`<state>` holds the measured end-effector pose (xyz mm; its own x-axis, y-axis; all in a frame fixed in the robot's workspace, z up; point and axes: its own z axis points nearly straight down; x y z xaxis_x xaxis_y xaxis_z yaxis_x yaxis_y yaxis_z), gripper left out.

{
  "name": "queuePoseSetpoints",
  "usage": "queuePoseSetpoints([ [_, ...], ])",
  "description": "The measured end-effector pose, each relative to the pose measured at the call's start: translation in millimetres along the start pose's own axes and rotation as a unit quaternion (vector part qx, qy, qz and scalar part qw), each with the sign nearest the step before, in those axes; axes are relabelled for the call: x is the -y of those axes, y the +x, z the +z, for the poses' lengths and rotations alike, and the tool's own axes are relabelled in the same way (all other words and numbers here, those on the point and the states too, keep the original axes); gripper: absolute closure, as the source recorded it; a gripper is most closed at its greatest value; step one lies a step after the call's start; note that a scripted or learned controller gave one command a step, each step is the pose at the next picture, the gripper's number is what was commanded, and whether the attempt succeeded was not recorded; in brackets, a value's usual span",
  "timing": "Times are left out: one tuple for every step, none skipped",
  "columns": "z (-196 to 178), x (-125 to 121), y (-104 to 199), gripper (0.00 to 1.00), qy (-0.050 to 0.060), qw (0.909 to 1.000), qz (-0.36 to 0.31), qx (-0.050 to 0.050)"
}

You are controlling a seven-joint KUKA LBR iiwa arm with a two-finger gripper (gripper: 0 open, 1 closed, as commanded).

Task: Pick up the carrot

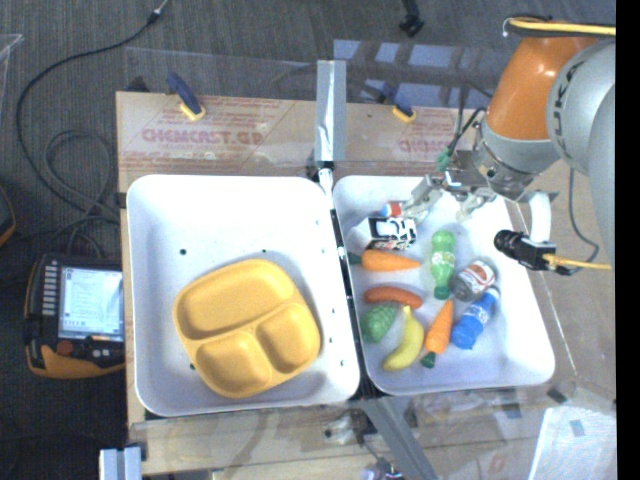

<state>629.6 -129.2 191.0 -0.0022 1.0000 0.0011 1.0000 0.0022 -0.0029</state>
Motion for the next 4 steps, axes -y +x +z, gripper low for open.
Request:
queuePoseSetpoints([
  [65.5, 67.5, 26.4, 0.00, 0.000, 0.9965, -0.084, 0.000],
  [101.1, 35.0, 29.6, 0.00, -0.006, 0.9807, -0.195, 0.003],
  [90.7, 33.6, 30.2, 1.00, -0.008, 0.9808, -0.195, 0.003],
  [7.8, 7.8, 131.6, 1.00, -0.001, 0.9671, -0.255, 0.001],
])
